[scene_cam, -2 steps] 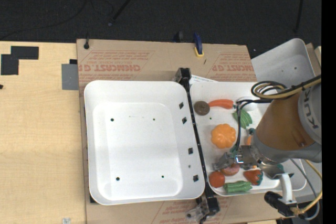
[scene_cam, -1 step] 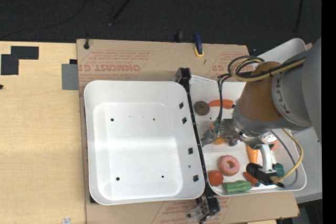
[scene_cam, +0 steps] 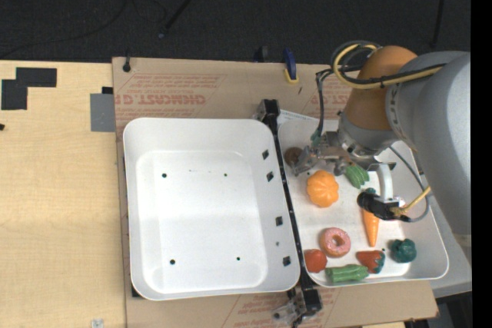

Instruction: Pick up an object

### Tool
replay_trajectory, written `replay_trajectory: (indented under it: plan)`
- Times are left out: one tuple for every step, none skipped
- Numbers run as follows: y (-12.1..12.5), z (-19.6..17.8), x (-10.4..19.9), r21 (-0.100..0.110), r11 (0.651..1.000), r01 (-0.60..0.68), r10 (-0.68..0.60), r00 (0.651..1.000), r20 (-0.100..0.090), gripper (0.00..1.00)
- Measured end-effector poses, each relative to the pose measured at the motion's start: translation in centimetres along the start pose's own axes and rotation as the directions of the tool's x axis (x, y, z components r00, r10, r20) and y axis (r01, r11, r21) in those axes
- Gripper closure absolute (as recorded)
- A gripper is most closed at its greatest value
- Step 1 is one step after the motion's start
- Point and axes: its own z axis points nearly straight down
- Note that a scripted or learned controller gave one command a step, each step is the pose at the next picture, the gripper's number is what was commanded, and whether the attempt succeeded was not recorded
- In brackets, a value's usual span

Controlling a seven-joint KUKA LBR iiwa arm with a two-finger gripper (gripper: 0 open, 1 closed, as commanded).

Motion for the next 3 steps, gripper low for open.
replay_trajectory:
  plan:
    - [-4.5, 0.1, 1.5, 0.012, 1.000, -0.006, 0.006, 1.000, -0.003, 0.00]
    - [-4.3, -1.0, 1.4, 0.010, 1.000, -0.007, 0.007, 1.000, -0.003, 1.00]
    - [1.9, -10.6, 9.4, -0.007, 1.000, 0.006, -0.006, 1.000, -0.004, 1.00]
